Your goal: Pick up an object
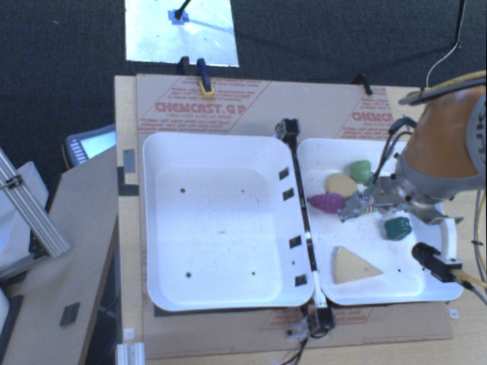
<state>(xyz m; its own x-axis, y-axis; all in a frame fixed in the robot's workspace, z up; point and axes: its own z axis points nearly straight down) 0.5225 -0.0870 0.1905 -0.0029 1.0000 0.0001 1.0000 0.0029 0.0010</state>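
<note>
The hand [351, 206] sits low in the right bin [411, 289], its metal tip pointing left toward the divider, and from this angle you cannot tell how far it is parted or whether it has a grip on anything. Nothing shows clearly between its tips. Just to its left lies a magenta, bumpy object [326, 201], very close to the hand, possibly touching, hard to call. Right behind the hand, on the far side, a pale yellow rounded piece [340, 183] rests on the bin floor, and just beyond that a light green object [360, 170] sits against the far part of the bin. To the right of the hand, under the wrist, there's a dark green object [396, 227], near the arm's grey housing. Closer to the near edge, well apart from the hand, a tan wedge-shaped piece [353, 265] lies flat.

Above it all, the arm [450, 139] comes in from the right with its orange band showing big over the bin's right side, cables trailing off it.

Moving left, the black divider hardware [298, 211] runs between the two bins. The left bin [163, 204] is white, with a few small dark dots on its floor. Both bins sit on a board with red lettering [199, 106], on the wooden surface [125, 128].
</note>
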